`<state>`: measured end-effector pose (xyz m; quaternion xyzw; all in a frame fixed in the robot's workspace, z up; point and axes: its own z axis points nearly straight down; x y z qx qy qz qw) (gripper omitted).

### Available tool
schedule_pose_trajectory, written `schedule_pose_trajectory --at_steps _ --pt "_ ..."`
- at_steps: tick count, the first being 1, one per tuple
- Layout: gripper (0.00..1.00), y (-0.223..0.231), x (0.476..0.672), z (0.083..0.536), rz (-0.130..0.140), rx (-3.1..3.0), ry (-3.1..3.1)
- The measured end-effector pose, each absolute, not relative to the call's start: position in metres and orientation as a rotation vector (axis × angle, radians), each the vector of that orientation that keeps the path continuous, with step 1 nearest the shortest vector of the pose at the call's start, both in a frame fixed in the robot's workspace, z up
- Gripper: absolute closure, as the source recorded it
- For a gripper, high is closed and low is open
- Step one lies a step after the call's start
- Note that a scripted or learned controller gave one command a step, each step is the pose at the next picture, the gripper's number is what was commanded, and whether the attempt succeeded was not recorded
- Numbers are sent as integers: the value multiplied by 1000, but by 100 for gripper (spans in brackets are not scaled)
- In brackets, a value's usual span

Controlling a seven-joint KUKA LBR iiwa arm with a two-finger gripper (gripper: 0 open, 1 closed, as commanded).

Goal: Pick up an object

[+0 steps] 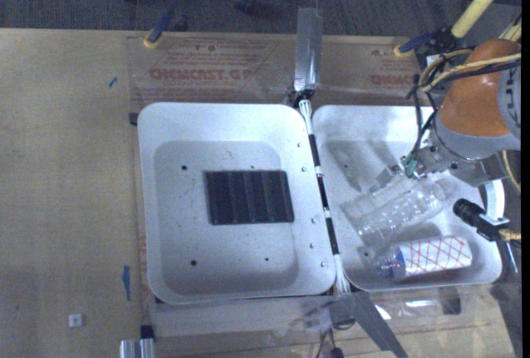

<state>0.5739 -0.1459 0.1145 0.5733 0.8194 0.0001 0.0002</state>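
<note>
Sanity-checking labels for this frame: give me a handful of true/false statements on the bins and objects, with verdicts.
1. A dark ribbed rectangular pad lies in the left bin. True.
2. The clear plastic bottle lies in the left bin. False: it lies in the right bin.
3. A red-and-white checked item lies near the right bin's front edge, just in front of the clear plastic bottle. True.
4. The arm reaches in over the left bin. False: the gripper is over the right bin, by the clear plastic bottle's upper end.
5. The dark ribbed rectangular pad stands on edge against the bin wall. False: it lies flat near the left bin's middle.
</note>
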Motion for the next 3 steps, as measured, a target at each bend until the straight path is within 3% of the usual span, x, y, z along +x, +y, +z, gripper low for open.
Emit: schedule_pose_trajectory --at_steps 1,2,3 --pt "0 -159 519 88 9 1670 2653" --pt "100 -160 521 100 15 1669 2643" --pt "100 -60 480 185 1 1519 2748"
